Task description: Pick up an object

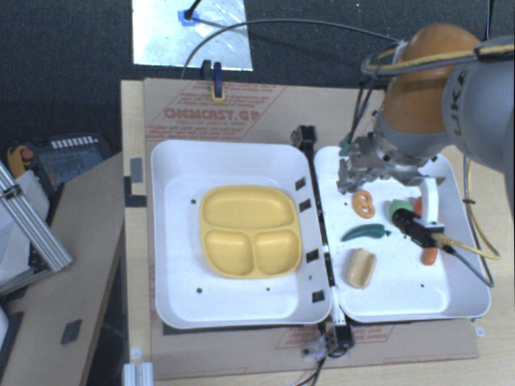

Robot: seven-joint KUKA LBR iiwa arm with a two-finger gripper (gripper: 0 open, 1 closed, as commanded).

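The gripper (356, 180) is hovering over the right bin (460, 294), toward that bin's 11 o'clock corner. Whether it is spread or pressed together I cannot tell, because the wrist is covering its tip from this angle; nothing is showing as held. The likeliest target is the orange pretzel-shaped piece (364, 204), which is lying just at the gripper's 6 o'clock. I cannot tell if the two are touching. A curved green pod (364, 232) is resting near the pretzel's 6 o'clock, and a tan roll (360, 267) is sitting farther along the same line. A small green lump (400, 210) is lying near its 3 o'clock. In my judgement the arm is lining up a grasp, so a good move is shifting slightly toward 6 o'clock until the tool is sitting over the pretzel's middle. It should then be dropping straight down and closing across the narrow width. The piece looks flat and light, so pressing in at a slant risks sliding it toward the bin wall at 9 o'clock. The green pod is close enough to get nudged during the descent.
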